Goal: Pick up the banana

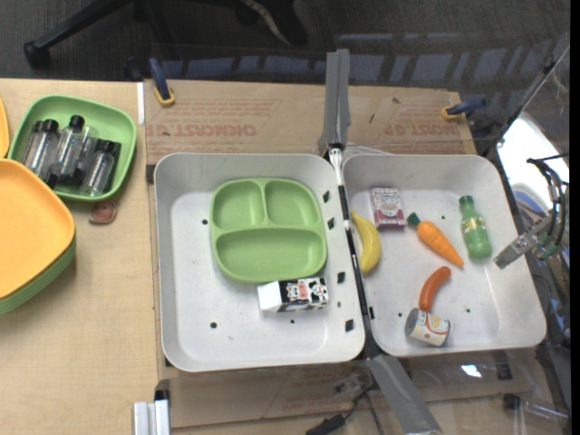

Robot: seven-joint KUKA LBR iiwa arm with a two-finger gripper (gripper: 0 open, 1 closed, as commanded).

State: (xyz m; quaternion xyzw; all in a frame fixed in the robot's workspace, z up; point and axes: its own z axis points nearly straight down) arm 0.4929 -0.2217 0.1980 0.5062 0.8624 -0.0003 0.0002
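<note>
At the near edge of the right-hand shallow white plastic bin (507, 329) a small cream tin can (427, 327) lies tipped, its label too blurred to read. Just beyond it rests an orange-red chilli-shaped toy (434, 287). In the left-hand white bin (172, 270) a small white carton with black cow patches (293, 294) sits against the near rim of a green three-compartment plastic plate (268, 227). My tool (518, 246) hangs over the right bin's right wall, partly cut off and blurred; I cannot tell its state. The curved yellow banana (366, 241) lies against the right bin's left wall, its long axis running near to far, bowed rightward. Farther back lie an orange toy carrot (439, 240), a green bottle (473, 227) and a small pink-and-white box (388, 207).
</note>
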